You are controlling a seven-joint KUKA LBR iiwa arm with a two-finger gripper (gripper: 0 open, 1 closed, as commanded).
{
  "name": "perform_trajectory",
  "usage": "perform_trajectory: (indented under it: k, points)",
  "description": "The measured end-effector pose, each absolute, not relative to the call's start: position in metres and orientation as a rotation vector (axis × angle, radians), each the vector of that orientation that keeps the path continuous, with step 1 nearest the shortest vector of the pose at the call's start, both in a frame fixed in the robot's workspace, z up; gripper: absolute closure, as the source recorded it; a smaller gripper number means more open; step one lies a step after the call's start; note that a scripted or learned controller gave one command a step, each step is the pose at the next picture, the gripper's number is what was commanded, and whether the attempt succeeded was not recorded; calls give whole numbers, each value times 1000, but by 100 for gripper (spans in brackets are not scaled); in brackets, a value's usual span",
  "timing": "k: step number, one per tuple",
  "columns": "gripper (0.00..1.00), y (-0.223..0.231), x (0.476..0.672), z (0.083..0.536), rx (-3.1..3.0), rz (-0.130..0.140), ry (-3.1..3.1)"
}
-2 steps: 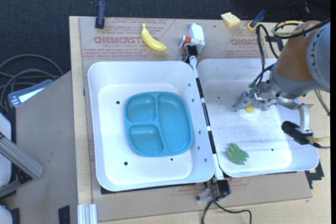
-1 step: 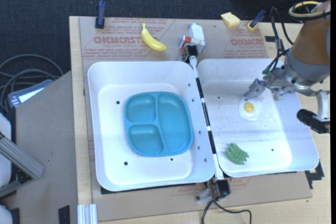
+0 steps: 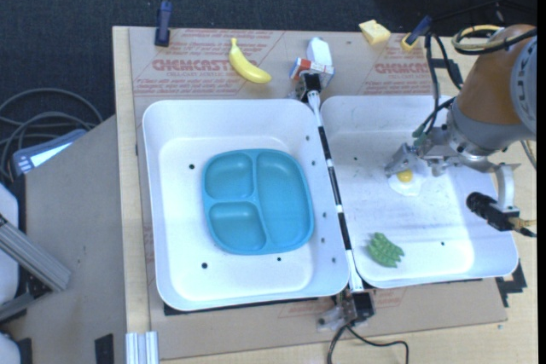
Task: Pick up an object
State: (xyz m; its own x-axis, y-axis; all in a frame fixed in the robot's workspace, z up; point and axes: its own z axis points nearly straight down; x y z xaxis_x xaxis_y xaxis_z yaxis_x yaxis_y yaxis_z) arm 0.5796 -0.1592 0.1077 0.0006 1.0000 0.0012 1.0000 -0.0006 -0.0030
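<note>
In the right bin (image 3: 478, 256) a small white fried-egg toy with a yellow yolk (image 3: 404, 181) lies near the middle. A green leafy toy (image 3: 385, 251) rests near that bin's front left corner. My gripper (image 3: 420, 164) hangs low over the right bin, just above and to the right of the egg toy, and the grey arm with its orange band (image 3: 490, 85) reaches in from the right. The gripper's body hides part of the egg's right side. I see nothing held in the gripper.
The left bin (image 3: 171, 183) holds a blue divided plate (image 3: 256, 200). Behind the bins on the board lie a yellow banana (image 3: 247, 64), a white and red item (image 3: 316, 60), a yellow wedge (image 3: 374, 31) and blue clamps (image 3: 163, 21). Cables run beside the arm.
</note>
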Motion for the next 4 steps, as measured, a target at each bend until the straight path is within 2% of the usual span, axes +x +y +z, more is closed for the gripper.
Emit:
perform_trajectory:
  k: [1, 2, 3, 4]
  points:
    - [0, -175, 601, 151, -2223, -2, -2226]
    - [0, -164, 585, 83, -2219, 3, -2218]
    - [100, -165, 587, 96, -2224, -2, -2225]
    - [100, -168, 556, 116, -2221, 1, -2219]
